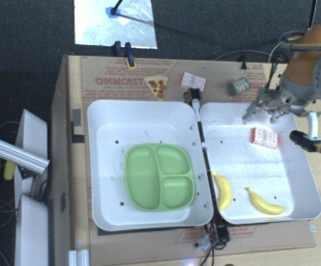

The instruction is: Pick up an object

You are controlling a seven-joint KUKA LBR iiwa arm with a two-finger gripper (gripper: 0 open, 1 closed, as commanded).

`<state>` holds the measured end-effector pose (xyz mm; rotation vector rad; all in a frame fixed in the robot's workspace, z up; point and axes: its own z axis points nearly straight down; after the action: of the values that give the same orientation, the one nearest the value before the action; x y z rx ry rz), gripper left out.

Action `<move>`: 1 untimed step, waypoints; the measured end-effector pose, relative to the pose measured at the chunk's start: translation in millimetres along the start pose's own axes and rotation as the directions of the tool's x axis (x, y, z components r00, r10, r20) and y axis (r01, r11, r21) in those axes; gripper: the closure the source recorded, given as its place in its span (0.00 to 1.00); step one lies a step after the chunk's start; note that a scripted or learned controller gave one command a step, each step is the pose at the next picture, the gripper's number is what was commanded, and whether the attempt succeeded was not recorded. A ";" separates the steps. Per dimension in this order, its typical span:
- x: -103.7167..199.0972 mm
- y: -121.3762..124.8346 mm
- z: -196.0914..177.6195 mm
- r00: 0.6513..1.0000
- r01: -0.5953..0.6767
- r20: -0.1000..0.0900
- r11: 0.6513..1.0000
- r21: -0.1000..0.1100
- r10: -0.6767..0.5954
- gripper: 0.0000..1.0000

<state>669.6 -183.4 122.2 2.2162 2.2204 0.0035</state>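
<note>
Near edge, right bin: curved yellow plastic banana [266,203] lying in the front right part of the shallow white right bin [301,165], with a second yellow banana [223,190] lying against the bin's left wall, beside the divider.

Near edge, left bin: pale green three-compartment plastic plate [160,176] sitting flat in the front half of the shallow white left bin [108,132], its one large compartment lying to the left and two smaller ones to the right.

Middle of right bin: small red-and-white printed packet [264,137] lying flat toward the back, apart from both bananas.

Arm: grey arm with an orange band [310,49] reaching in from the right and hanging over the back right corner of the right bin.

Gripper: metal two-finger gripper [265,111] pointing down over the back rim of the right bin, just behind the packet and not touching it; nothing showing between the fingers; too small and cluttered for telling whether spread or closed.

Bench behind the bins: brown cardboard sheet with red lettering [122,76] carrying a triangular toy pizza slice [157,86], a small pale printed sachet [193,81] and a small green-and-grey can [239,86] lying on its side, all outside the bins.

Far left: white and metal frame pieces [16,154] standing beside the bench.
</note>
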 end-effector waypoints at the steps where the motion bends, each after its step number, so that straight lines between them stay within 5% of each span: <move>1: -13.3 -25.4 5.8 1.000 0.000 0.000 1.000 0.003 0.000 0.00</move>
<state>644.3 -196.7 116.3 2.2175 2.2215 0.0003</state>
